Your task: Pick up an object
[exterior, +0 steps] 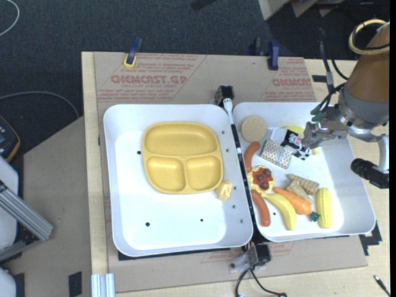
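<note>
Overhead, two shallow white bins were seen side by side on a cardboard-covered bench (185, 73) printed with red lettering. The left bin (124, 166) carried a yellow three-compartment tray (182, 155), lying flat in the upper middle. A small pale yellow piece (224, 191) was seen just beside the tray's lower right corner, close to the divider between the bins.

The right bin (352, 190) was loaded with toy food. A tan round disc (253, 129) was placed near its top left. A red sausage (249, 155) was laid along the left wall, with a second red sausage (263, 209) lower down. A pizza slice with red topping (261, 177) sat between them. A silvery mesh-patterned block (276, 154) was tilted beside the upper sausage. A banana (283, 208), a carrot (298, 203), a tan biscuit-like piece (303, 184) and a corn cob (323, 207) were grouped near the bin's lower edge, touching or nearly so.

The arm was brought in from the right, its gripper (307, 142) lowered into the upper part of the right bin. A small black-and-white object (291, 139) with a yellow bit behind it was located right at the fingertips. Whether the gripper was open or closed could not be told, nor whether anything was held.

Blue clamps (273, 53) were fixed at the bench's far edge.
</note>
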You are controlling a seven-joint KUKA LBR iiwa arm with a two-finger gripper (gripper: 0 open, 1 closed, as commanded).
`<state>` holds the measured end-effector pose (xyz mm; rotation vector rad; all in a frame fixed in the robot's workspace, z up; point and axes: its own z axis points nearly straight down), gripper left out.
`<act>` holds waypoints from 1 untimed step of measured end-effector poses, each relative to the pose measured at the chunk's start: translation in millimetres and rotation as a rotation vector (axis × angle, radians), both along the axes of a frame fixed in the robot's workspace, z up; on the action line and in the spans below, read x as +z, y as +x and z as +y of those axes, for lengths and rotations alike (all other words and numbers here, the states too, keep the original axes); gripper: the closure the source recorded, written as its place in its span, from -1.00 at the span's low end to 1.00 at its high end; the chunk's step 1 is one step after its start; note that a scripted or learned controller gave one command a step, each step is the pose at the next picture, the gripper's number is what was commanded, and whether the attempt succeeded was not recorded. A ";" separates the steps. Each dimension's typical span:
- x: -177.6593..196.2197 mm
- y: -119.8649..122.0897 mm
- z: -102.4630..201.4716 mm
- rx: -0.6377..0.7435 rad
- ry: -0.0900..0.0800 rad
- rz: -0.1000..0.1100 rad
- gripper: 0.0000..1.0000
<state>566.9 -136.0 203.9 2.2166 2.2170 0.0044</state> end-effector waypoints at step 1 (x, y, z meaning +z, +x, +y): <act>22.4 1.0 -0.1 0.001 0.001 0.002 1.00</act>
